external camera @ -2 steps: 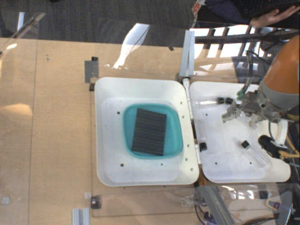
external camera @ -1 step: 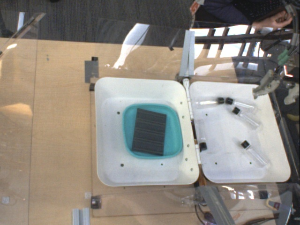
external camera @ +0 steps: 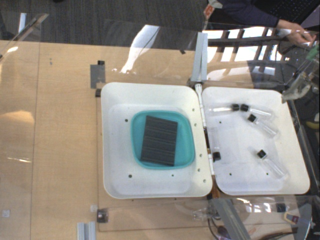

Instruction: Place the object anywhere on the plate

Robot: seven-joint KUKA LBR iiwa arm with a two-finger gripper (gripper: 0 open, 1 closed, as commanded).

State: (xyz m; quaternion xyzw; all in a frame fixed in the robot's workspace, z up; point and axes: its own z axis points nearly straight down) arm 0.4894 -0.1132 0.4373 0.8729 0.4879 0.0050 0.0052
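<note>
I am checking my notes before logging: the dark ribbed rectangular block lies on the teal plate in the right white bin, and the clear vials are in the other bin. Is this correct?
One detail is wrong. The camera view shows the dark ribbed rectangular block on the teal plate in the left white bin, not the right; the clear vials lie in the right bin.

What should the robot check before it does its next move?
1. Plate sits in the left bin: ok.
2. Dark ridged block lies flat on the plate: ok.
3. Block inside the plate's rim, nothing hanging over: ok.
4. Small clear tubes with black caps lie in the right bin, apart from the plate: ok.
5. Gripper's place and state: cannot tell.
</note>
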